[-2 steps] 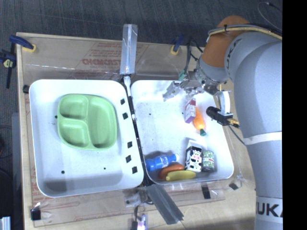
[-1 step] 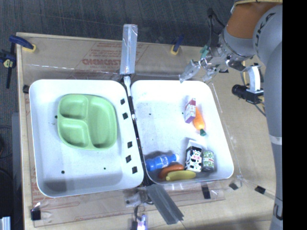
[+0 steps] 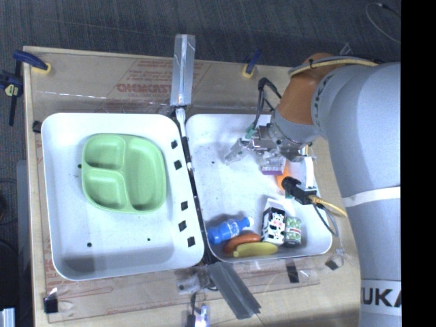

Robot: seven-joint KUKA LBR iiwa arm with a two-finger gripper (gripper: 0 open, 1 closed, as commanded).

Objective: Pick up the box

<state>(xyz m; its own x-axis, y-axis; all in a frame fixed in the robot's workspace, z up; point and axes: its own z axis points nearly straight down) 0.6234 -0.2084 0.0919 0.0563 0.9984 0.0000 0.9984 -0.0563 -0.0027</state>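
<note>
While the claw (image 3: 240,150) hovers, the box (image 3: 274,225) lies nearer the bin's front.

Single fixed cam, mounted high over the pale wooden surface (image 3: 102,80), looking down at a slant. Mid-range: both shallow white plastic bins (image 3: 54,203) fit in frame. Grey arm with orange band (image 3: 354,135) enters from frame right.

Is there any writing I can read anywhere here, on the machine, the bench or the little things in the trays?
"UKA" in white letters on the arm, bottom right; the frame cuts the word off.
Red print on the bench above the bins: upside down and too blurred to read.
Box with a black-and-white pattern: no legible text.
Can beside it: label too small to read.
Blue bottle: no legible text.
</note>
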